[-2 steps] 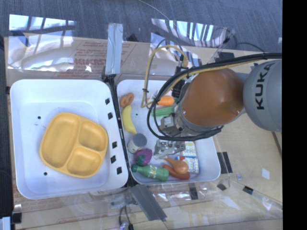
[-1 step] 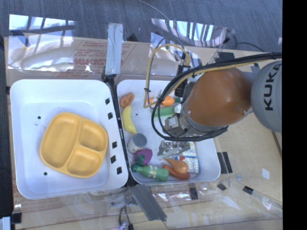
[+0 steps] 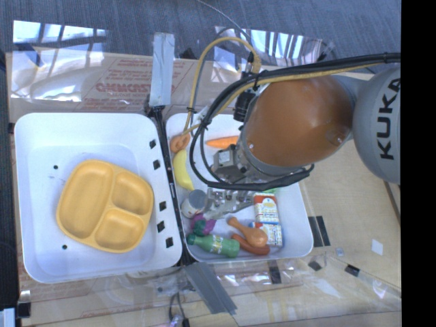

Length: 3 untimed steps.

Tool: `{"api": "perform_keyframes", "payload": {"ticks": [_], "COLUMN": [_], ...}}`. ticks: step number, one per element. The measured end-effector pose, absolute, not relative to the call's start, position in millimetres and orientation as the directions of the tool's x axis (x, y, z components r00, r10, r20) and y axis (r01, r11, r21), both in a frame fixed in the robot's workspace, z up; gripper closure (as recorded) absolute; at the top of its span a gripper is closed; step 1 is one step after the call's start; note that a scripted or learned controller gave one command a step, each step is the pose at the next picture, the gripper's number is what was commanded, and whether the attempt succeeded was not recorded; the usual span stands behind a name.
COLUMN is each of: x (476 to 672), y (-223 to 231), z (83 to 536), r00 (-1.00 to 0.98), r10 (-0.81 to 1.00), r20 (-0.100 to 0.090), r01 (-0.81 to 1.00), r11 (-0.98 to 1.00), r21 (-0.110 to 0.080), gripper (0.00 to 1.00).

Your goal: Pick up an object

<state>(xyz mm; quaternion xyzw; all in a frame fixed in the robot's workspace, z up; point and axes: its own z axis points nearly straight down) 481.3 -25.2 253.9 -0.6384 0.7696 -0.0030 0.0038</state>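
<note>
The right bin [image 3: 300, 231] holds several small items. A yellow banana [image 3: 181, 171] lies along its left wall, and an orange carrot [image 3: 222, 142] lies near the back. A green bottle [image 3: 215, 244] and an orange drumstick-shaped toy [image 3: 249, 236] rest at the front. A white carton [image 3: 268, 216] sits right of the middle, and a grey can [image 3: 195, 200] stands above a purple piece [image 3: 198, 221]. My gripper [image 3: 227, 199] hangs low over the bin's middle, between the can and the carton, under the big orange wrist [image 3: 300, 121].
The left bin [image 3: 41, 135] holds a yellow compartment tray [image 3: 103, 204]. A small orange object [image 3: 179, 142] sits in the right bin's back left corner. Cables [image 3: 204, 67] loop from the wrist over the back of the right bin. Cardboard and foil lie behind both bins.
</note>
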Motion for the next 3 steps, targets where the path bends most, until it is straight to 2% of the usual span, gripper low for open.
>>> {"api": "perform_keyframes", "payload": {"ticks": [1,2,3], "x": [478.7,496.5,500.3], "y": [-69,2,-27], "z": [191,192,192], "r00": [0.031,-0.067,0.336], "r10": [-1.0,-0.998,-0.942], "r20": [-0.001,-0.002,-0.001], "r01": [-1.0,-0.998,-0.942], "r11": [-0.031,0.067,-0.336], "r21": [0.004,-0.002,-0.002], "gripper": [1.0,1.0,1.0]}}
